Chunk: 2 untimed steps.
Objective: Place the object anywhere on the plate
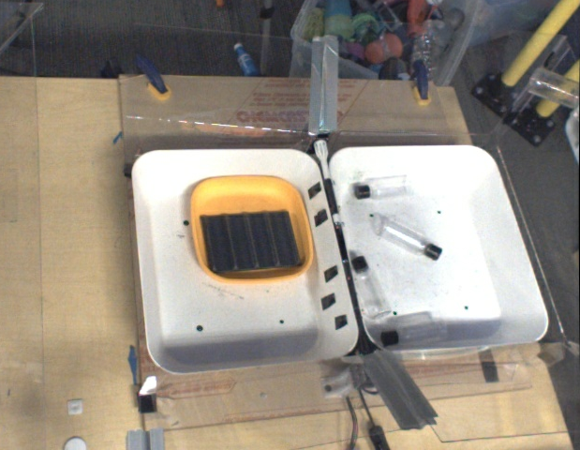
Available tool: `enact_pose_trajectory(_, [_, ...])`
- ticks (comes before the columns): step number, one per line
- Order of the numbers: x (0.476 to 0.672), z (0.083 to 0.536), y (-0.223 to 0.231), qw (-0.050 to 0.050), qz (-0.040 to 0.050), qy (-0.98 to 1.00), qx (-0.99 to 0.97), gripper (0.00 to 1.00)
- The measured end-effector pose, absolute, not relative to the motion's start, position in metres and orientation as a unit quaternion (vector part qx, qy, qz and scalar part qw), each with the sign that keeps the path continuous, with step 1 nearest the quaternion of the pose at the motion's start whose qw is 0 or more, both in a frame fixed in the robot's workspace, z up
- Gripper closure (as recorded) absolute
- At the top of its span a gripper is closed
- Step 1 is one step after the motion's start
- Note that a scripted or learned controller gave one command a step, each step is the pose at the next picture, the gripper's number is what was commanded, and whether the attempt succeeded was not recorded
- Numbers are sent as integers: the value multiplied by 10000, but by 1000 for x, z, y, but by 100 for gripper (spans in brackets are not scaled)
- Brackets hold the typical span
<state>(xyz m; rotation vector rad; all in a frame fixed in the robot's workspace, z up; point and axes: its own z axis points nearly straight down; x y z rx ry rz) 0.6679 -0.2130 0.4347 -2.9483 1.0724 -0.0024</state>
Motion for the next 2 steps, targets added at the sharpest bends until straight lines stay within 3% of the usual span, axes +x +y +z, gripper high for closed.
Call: enact_pose_trajectory(2, [668, 434, -220, 23, -1, 977, -9952, 100])
